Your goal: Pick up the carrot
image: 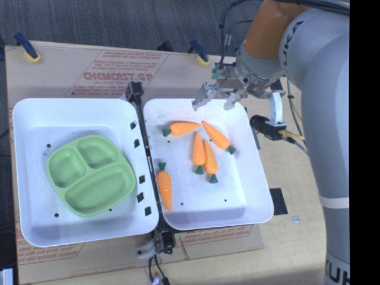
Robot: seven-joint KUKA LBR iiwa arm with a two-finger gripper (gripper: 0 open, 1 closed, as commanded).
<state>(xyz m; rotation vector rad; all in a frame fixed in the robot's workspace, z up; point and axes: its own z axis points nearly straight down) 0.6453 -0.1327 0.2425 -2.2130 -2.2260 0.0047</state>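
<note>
Hovering with spread, empty fingers: gripper [215,100] above the far rim of the right bin [252,189], five carrots [198,149] lying untouched on its floor, green plate [90,174] sitting in the left bin [27,159]; approach, grasp and lift all remaining.

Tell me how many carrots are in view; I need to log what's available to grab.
5, all in the right bin: one lying near the back, one slanting at back right, two side by side mid-bin, one against the left wall. None looks hidden.
</note>
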